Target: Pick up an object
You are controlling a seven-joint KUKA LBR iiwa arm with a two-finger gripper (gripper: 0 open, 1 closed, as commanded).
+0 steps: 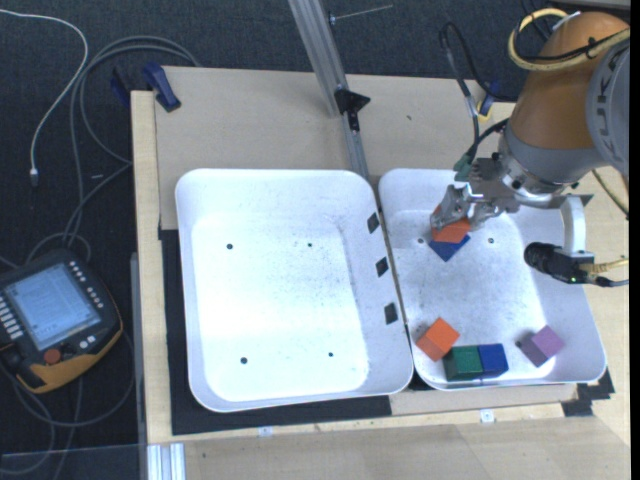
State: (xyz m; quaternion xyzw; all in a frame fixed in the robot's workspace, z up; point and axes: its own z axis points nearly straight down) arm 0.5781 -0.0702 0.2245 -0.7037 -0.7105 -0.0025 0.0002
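My gripper (452, 220) hangs over the upper left part of the right bin (560, 298). It is shut on a small orange block (453, 233) that sits between its fingertips. A blue block (446, 250) shows directly under the orange one, touching it or just below it; I cannot tell which. Along the near wall of the same bin lie another orange block (437, 337), a green block (463, 362), a blue block (492, 358) and a purple block (543, 344).
The left bin (270, 288) adjoins the right one across a shared rim with black clips (381, 265). A slanted metal pole (322, 48) rises behind the bins. A black cable fitting (548, 258) hangs off the wrist over the right bin.
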